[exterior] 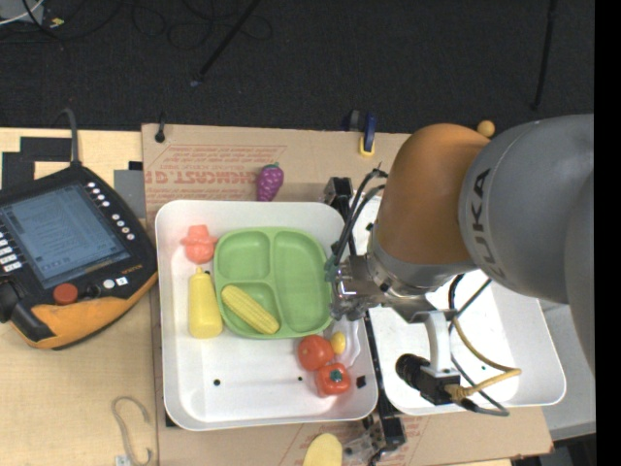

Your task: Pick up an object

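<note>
The left bin holds a green divided plate with a yellow corn cob lying on its near-left section. Left of the plate stand a yellow bottle and a pink toy. Near the bin's front right lie a red tomato, a red pepper and a small yellow piece. My gripper hangs over the plate's right edge, at the bin's right wall, just above the small yellow piece. The grey and orange wrist hides most of it.
The right bin lies under my arm. A purple grape bunch sits on the cardboard behind the left bin. A yellow toy lies in front of the bins. A teach pendant rests at the far left.
</note>
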Robot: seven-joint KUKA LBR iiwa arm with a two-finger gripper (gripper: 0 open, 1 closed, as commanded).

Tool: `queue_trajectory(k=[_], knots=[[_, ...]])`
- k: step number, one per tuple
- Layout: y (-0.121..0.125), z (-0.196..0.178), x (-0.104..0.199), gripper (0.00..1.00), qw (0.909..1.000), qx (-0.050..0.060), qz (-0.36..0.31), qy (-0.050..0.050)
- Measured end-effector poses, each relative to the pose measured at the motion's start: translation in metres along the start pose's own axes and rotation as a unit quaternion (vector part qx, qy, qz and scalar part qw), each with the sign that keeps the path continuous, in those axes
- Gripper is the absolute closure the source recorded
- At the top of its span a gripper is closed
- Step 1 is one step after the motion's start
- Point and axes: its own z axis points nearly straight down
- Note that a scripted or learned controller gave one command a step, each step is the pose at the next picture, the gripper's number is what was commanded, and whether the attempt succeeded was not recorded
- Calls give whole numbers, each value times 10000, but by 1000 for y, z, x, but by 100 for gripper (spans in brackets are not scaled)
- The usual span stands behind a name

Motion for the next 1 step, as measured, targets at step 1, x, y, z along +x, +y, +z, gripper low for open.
queue_trajectory(k=[1], knots=[[10,-6,-2,100,10000,-12,-1,-7]])
